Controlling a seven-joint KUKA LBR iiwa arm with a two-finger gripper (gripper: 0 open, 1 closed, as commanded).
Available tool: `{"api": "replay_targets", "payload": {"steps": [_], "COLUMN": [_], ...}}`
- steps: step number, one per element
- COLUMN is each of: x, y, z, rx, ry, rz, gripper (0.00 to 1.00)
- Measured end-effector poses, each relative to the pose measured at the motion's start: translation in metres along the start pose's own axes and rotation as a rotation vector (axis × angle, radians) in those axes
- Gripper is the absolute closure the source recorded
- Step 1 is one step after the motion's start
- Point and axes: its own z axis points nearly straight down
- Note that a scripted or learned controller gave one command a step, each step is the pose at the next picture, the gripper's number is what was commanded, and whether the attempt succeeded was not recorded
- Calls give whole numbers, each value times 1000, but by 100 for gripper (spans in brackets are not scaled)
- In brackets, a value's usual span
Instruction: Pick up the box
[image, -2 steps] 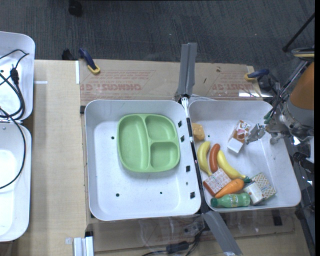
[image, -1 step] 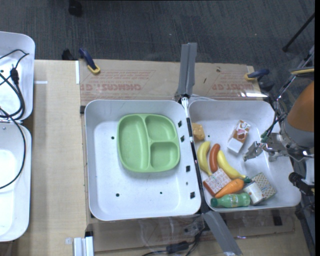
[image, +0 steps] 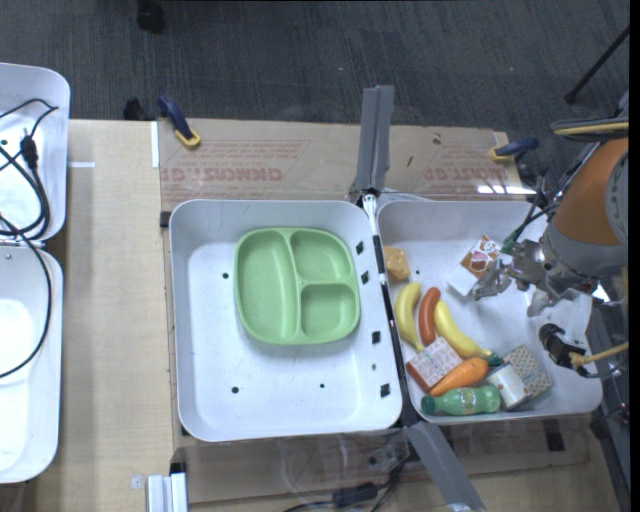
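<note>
Two shallow white bins sit side by side: the left bin (image: 200, 400) and the right bin (image: 440, 240). One green divided plate (image: 297, 285) lies in the left bin. The right bin contains two bananas, one (image: 406, 312) and another (image: 455, 332), one hot dog sausage (image: 429, 313), one carrot (image: 462, 375), one green bottle (image: 462, 402), one bread piece (image: 398, 264), and four small boxes: (image: 432, 362), (image: 479, 262), (image: 527, 368), (image: 505, 386). Two blue clamps grip the surface, (image: 176, 119) and (image: 514, 149).

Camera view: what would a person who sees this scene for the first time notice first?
The green divided plate stands out, lying alone in the left bin. Next comes the colourful heap in the right bin: two bananas, a carrot, a green bottle. The gripper hangs beside a small box there.
</note>
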Motion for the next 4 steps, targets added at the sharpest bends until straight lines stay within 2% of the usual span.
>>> {"api": "replay_targets", "payload": {"steps": [1,2,3,4], "x": [26,17,-13,31], "y": [-6,21,-2,54], "z": [-54,-23,14,15], "rx": [0,1,0,0], "ry": [-1,-1,2,0], "rz": [247,115,89,1], "gripper": [0,0,0,0]}}
